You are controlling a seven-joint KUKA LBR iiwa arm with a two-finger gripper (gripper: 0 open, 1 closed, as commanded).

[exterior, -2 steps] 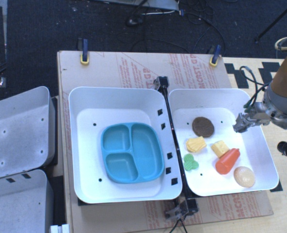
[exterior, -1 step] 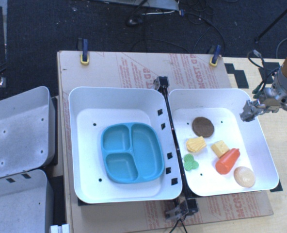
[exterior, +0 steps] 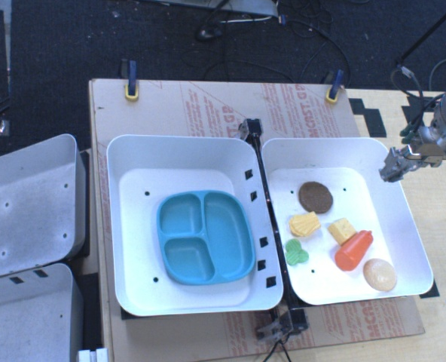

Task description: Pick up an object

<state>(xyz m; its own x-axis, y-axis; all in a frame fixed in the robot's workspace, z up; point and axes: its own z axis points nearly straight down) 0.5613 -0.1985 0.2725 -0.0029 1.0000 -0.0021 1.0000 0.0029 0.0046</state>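
The right bin [exterior: 322,154] holds several toy foods: a brown round cookie [exterior: 315,197], a yellow ridged piece [exterior: 305,224], a yellow block [exterior: 341,230], a green piece [exterior: 296,253], a red-orange carrot-like piece [exterior: 353,250] and a tan egg-shaped piece [exterior: 380,274]. My gripper [exterior: 395,167] hangs at the bin's upper right rim, well right of the cookie, with nothing seen between its fingers. It is small and dark here.
The left bin [exterior: 132,157] holds a blue three-compartment tray [exterior: 205,237]. Two spare white bins [exterior: 27,202] lie off the bench at the left. Clamps [exterior: 132,80] hold the board's far edge. Cables run across the dark floor behind.
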